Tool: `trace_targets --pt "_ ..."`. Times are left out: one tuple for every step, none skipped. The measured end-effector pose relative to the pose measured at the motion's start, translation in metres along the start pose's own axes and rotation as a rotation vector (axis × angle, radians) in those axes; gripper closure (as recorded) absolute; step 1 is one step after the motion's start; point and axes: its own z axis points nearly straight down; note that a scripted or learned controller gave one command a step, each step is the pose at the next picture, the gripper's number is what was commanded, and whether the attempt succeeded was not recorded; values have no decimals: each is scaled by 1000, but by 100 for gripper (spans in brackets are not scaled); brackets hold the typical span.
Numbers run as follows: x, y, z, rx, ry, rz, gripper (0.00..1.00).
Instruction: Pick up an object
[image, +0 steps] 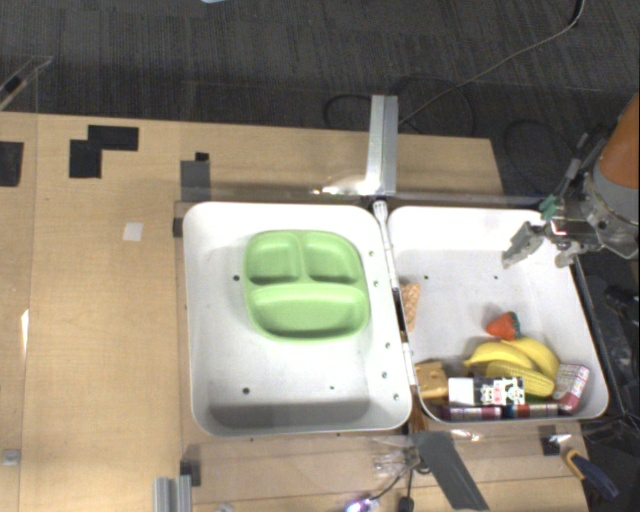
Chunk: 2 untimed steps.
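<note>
Nothing's been picked up yet: the gripper is seen at 3 o'clock, fingers apart and empty, bananas left untouched at 5.

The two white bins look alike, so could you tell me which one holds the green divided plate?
The left bin holds the green divided plate. The right bin instead holds bananas and other small items along its near edge.

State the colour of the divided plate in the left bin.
Light green plate, clearest in the camera view.
</note>
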Motion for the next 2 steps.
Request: trace_targets --pt "-5 -87 134 -3 -1 174 0" --pt "29 -86 144 -17 -8 16 0"
